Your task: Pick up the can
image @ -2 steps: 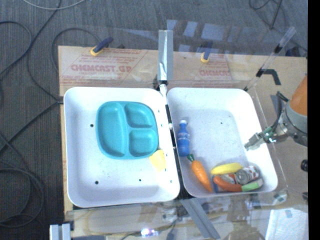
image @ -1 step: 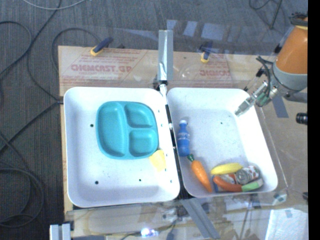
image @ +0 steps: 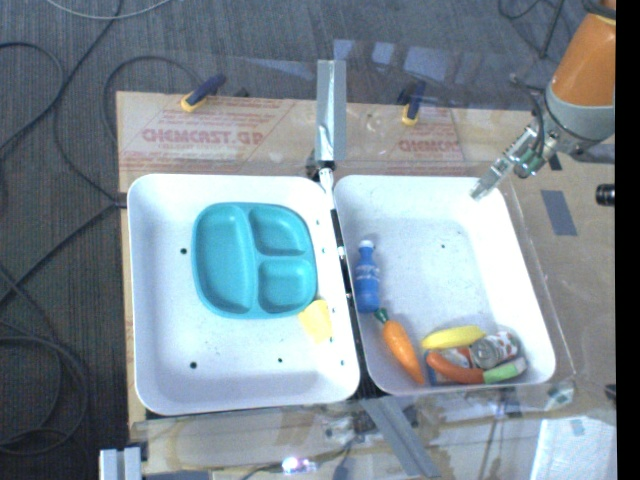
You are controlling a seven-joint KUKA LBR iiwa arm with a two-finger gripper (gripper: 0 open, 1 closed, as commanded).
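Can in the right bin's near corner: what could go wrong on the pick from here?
1. The can lies packed against the banana and a red-orange item, so fingers may catch those instead.
2. It sits tight to the right bin wall, leaving little clearance.
3. The gripper is at the far rim, so a long approach remains.

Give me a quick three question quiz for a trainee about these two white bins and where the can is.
1. True or false: the crumpled silver and red can lies in the left white bin.
2. Which item lies nearest the can? A. blue plastic bottle B. yellow banana C. teal divided tray
3. Fill in: the gripper hovers over the right white bin's ____ right corner, near or far.

Key
1. False: it lies in the right bin's near right corner.
2. B: the banana touches it.
3. Far, well apart from the can.
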